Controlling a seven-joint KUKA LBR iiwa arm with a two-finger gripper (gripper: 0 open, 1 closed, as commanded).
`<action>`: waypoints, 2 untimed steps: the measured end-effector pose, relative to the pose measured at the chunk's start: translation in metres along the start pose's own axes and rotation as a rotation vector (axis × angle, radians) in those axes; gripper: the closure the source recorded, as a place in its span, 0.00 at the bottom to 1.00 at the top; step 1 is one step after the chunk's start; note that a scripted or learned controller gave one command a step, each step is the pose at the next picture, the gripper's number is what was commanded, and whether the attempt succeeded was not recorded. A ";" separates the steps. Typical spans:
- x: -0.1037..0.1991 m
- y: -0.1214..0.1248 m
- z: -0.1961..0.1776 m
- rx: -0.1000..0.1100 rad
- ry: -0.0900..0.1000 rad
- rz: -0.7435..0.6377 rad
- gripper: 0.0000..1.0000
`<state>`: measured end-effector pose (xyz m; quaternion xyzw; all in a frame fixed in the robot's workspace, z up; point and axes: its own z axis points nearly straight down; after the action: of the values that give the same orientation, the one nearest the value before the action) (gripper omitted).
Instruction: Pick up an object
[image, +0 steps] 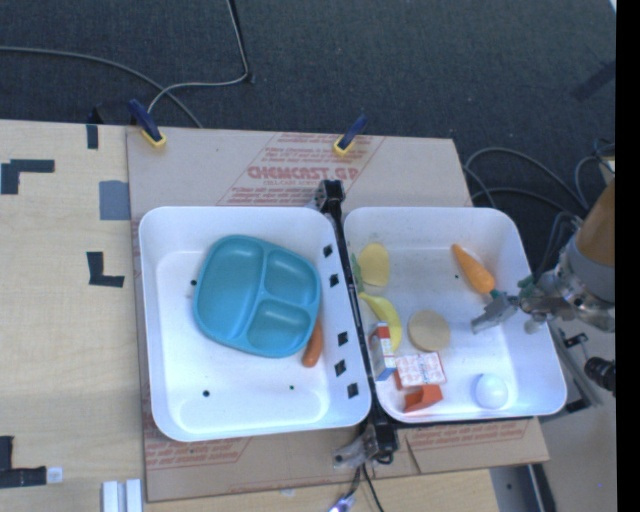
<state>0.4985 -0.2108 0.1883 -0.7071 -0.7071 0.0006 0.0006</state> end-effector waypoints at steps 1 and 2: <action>0.086 0.046 0.044 0.001 0.001 -0.002 0.00; 0.075 0.057 0.102 -0.003 -0.001 -0.001 0.00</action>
<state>0.5549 -0.1362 0.0863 -0.7068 -0.7074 -0.0001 -0.0007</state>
